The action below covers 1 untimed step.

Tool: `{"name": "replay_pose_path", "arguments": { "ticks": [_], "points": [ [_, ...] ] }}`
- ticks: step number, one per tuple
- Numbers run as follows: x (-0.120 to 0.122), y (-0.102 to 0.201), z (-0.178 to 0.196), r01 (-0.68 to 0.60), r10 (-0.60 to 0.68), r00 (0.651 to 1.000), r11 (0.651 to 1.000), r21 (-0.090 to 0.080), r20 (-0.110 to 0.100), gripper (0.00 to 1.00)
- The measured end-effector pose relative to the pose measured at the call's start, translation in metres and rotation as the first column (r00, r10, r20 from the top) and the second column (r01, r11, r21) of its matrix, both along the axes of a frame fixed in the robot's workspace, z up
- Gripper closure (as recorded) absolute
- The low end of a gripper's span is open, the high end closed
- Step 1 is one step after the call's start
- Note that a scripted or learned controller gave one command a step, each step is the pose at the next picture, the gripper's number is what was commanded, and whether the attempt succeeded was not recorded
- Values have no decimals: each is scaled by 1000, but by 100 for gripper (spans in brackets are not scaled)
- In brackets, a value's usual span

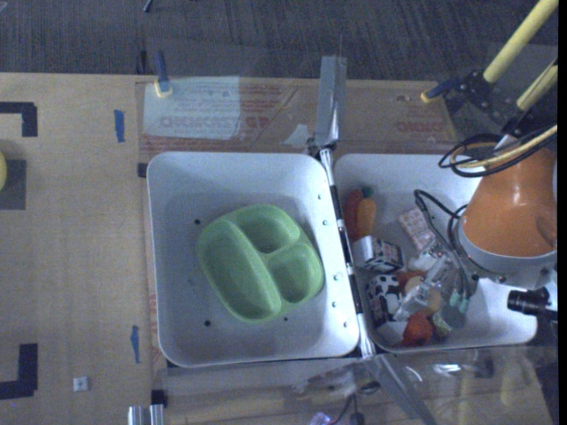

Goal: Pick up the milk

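The milk (383, 289) is a small carton with black and white cow patches. It lies near the front left corner of the right bin (505, 328), close to the divider. My gripper (423, 297) is down inside that bin, just right of the carton and among the toy foods. The grey arm with its orange band (512, 211) reaches over the bin's right half. Cables and the wrist hide part of the pile.
A carrot (365, 215), a pink box (415, 226) and red and orange pieces (418, 328) crowd the right bin around the carton. The left bin (177, 193) holds a green divided plate (259, 260). Yellow poles (523, 34) stand at the back right.
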<state>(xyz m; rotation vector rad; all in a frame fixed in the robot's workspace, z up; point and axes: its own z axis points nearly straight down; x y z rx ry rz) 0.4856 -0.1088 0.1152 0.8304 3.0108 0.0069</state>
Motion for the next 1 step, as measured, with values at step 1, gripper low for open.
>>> {"name": "replay_pose_path", "arguments": {
  "ticks": [1],
  "points": [
    [1, 0, 10, 1, -1, 1000, 1000, 3, -1, 100]
  ]
}}
